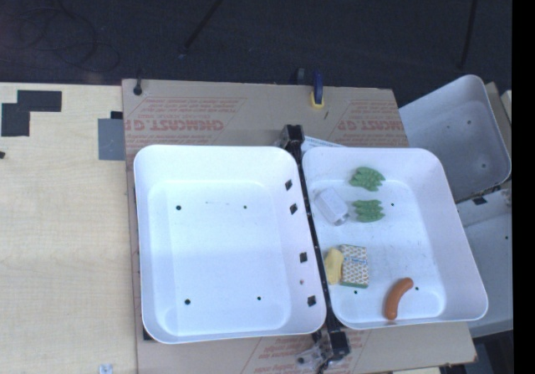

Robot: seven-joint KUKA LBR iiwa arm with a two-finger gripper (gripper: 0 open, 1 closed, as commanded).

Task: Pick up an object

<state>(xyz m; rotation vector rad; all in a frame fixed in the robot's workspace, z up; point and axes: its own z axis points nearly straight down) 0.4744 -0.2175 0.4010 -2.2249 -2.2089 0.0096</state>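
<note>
The brown board (251,117) under everything is the largest thing, lying on the pale wooden bench (58,238). On it sit the two white bins, side by side and touching along a seam with small black clips. The left bin (159,297) has only its bare floor with a few dark dots. The right bin (451,230), on the side the arm reaches in from, holds all the loose things.

Whether the pincer is open or closed cannot be told, so places are given by the bins instead.

In the right bin, a checked packet (355,266) lies near the seam, touching a yellow piece (333,265) on its seam side. Farther back a clear plastic piece (330,205) lies just beside the seam. Two green leafy toys sit near it, one (366,177) toward the back wall, the other (368,210) just in front of that. An orange-brown sausage (398,299) lies tilted near the front wall, apart from the rest.

A small blue and yellow clamp (317,89) grips the board's back edge.
</note>
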